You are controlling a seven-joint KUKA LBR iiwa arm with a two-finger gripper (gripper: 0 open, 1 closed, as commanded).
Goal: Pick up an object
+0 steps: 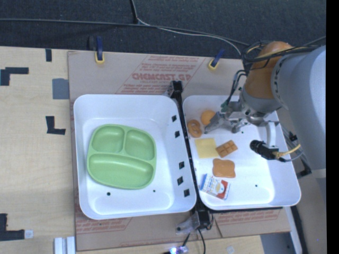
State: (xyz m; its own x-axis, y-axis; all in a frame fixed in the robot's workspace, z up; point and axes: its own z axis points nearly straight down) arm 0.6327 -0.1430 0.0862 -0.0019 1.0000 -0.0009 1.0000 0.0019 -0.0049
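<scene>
i am watching the claw (216, 121) sitting low in the right bin (283, 192), near its upper left part, and its dark fingers are pointing toward the two small orange pieces there. from this angle i cannot tell if the fingers are open or closed, and i am seeing nothing between them, so i am not counting anything as held.

i am worrying mostly about crowding — the orange round piece (195, 127) is lying just beside the bin divider (183, 136), and a second orange piece (207, 115) is lying close next to it. a finger could be landing on top of one piece, or pushing it against the wall, and then the claw would be closing on air. the flat things are also risky, i think: the yellow square (206, 147) and the brown cracker (226, 148) are lying flat on the floor of the bin, giving little edge to grip.

the nearest candidate, the round orange piece, is looking like a small toy food, smooth and a bit rounded — probably light and easy to slide. lower down, an orange toast shape (223, 168) and a small printed packet (215, 187) are lying apart from the others. the green tray (122, 155) is sitting alone in the left bin (85, 110).
</scene>
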